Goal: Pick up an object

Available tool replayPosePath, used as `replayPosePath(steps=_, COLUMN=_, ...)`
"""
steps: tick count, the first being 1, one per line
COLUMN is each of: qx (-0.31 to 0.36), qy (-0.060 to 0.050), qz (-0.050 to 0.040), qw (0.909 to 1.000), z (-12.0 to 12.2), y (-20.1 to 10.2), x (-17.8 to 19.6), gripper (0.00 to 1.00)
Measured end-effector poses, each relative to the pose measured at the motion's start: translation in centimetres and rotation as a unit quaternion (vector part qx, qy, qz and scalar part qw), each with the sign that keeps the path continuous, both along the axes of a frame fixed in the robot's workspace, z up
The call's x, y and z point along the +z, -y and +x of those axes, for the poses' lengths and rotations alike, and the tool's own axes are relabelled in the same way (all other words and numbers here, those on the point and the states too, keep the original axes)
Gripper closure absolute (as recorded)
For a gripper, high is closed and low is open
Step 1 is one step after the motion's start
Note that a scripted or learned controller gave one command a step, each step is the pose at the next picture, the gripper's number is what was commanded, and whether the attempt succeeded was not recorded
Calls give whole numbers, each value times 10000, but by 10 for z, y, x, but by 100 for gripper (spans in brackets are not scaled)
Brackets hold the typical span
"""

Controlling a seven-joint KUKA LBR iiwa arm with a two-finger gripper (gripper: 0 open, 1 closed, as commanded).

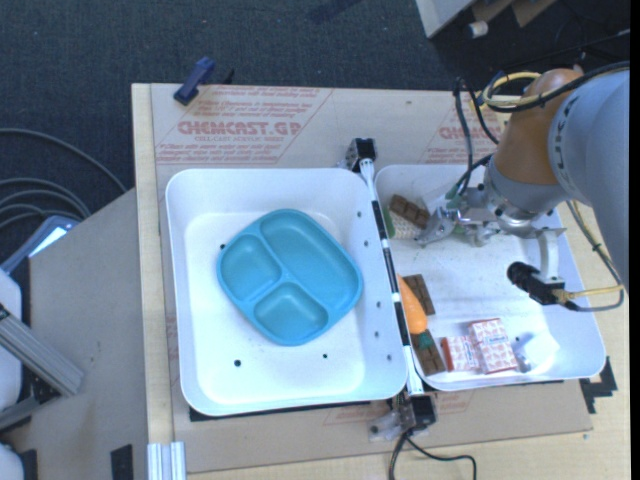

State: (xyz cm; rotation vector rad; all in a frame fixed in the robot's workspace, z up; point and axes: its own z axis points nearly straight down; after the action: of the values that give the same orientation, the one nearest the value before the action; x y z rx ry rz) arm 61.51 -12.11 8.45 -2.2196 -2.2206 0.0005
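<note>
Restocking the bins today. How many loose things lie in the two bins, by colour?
Blue: 1, the divided plate
Brown: 2, the upper block and the block by the divider
Orange: 1, the orange piece
Red and white: 1, the packet
Total: 5

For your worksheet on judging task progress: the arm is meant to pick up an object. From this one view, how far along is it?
Done: the arm has reached into the right bin, with the gripper low near its far left corner, beside a brown block. In hand: nothing visibly lifted; whether anything sits in the gripper cannot be told. Left: grasping and raising an object. The orange piece, patterned packet and blue tray all lie in the bins.
</note>
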Motion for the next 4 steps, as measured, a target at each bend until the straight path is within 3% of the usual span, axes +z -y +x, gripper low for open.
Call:
replayPosePath(steps=1, qx=1, qy=-41, qz=6, qw=10000, z=44, y=-29, x=-1, gripper=0)
replayPosePath(steps=2, qx=-6, qy=-1, qz=-7, qw=10000, z=4, y=37, x=46, gripper=0)
replayPosePath(steps=3, qx=1, qy=84, qz=-9, qw=10000, z=-8, y=30, x=16, gripper=0)
replayPosePath(steps=4, qx=-17, qy=-24, qz=12, qw=10000, z=46, y=9, x=4, gripper=0)
